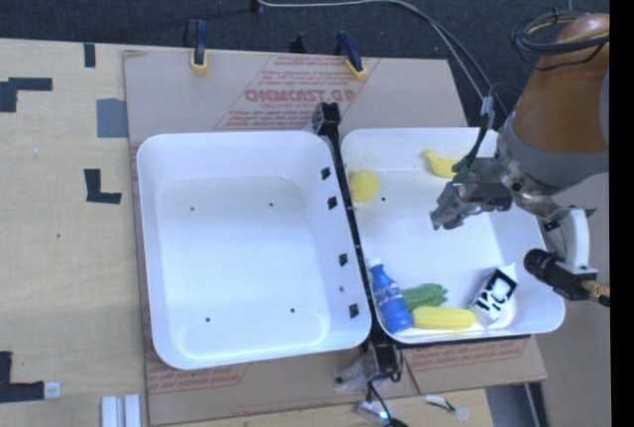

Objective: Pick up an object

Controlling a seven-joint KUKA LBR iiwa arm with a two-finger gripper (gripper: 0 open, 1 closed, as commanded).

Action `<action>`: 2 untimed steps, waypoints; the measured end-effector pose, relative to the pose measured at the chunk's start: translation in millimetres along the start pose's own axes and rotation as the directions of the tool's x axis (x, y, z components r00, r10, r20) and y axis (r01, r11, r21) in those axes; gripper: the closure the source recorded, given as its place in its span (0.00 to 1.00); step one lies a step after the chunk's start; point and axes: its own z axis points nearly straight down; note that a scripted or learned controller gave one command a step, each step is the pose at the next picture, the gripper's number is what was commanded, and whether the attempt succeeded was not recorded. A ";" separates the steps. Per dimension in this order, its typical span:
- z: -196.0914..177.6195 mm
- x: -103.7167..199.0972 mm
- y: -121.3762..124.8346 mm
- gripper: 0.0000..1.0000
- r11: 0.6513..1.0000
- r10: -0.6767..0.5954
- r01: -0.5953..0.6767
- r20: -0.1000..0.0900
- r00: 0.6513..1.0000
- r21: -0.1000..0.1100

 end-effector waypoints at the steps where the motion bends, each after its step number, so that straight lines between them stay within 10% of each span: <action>1: 6.6 50.4 5.5 1.00 1.000 0.000 0.000 0.000 1.000 -0.001; 2: 7.2 99.5 23.3 1.00 1.000 0.000 0.000 0.000 1.000 -0.001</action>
